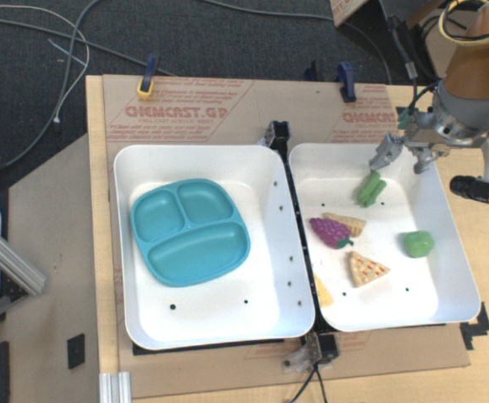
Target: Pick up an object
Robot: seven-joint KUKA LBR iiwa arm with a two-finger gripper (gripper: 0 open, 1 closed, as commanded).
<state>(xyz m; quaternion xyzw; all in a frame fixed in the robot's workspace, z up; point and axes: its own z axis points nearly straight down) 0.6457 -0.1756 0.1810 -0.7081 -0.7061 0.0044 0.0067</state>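
Your tool (403,154) hangs over the far corner of the right bin (445,225). Its two fingers (386,154) are spread apart, and nothing sits between them. So the pick has not happened yet. You have only got as far as bringing the arm (470,74) in above the toys.

The closest toy is the long green one (370,190), maybe a pickle. It lies just below the left finger, near it, but I cannot tell if they touch. It looks like the one you are set to go for.

The other toys are spread around the same bin. The purple grapes (330,232) lie near the middle, touching a tan wedge (350,222) that pokes out behind them. A pizza slice (366,269) lies a bit closer to you. A round green toy (418,243) sits by the right wall. A small yellow piece (322,291) rests against the left wall.

The left bin (143,175) holds a teal plate with three parts (191,231). It is well apart from your tool.

What is left, I think, is almost all of it: go down over one toy, squeeze the fingers on it, and lift it off the bin floor. The green one lies tilted, so your fingers may need to line up across its thin side, or it could slip out.
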